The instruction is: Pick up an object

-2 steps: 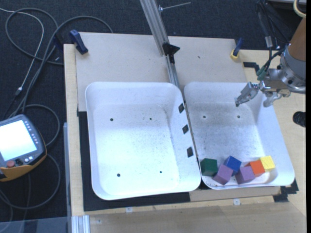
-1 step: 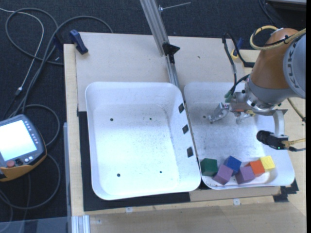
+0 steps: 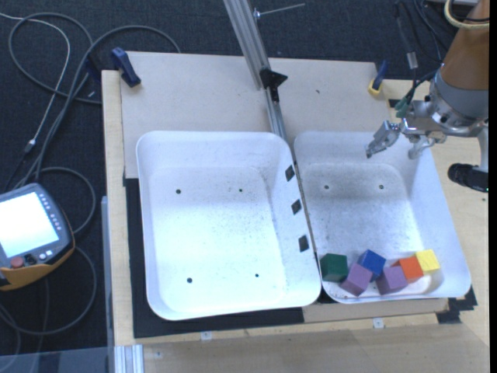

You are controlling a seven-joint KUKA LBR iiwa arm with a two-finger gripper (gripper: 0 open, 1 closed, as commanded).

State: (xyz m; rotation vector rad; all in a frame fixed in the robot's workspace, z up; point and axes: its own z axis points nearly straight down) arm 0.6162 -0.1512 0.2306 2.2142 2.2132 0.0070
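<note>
Stock on the bench, read left to right for you, operator: left bin [image 3: 155, 169], white, shallow, no blocks in it; right bin [image 3: 454, 243], same make, holding all the pickable goods in a row along its near wall.

Item one: green cube [image 3: 335, 267], leftmost, set a little apart from its neighbours, so you have free faces on its left and far sides; the easiest take, in my judgement.
Item two: purple cube [image 3: 358, 277], touching or nearly touching the blue cube [image 3: 373, 262] just behind it.
Item three: second purple cube [image 3: 391, 279]; then orange cube [image 3: 411, 268]; then yellow cube [image 3: 428, 260], close to the bin's right wall.

Handling, as a judgement: small rigid blocks, probably light, flat-sided, not fragile; faces may be smooth, so close squarely on two opposite faces at mid-height; the crowded ones leave little room for a finger between them.

Gripper [image 3: 396, 141]: at the far edge of the right bin, well apart from the cubes, its two fingers spread open, nothing between them; you will need to bring it toward the near wall and down before any grasp.
</note>
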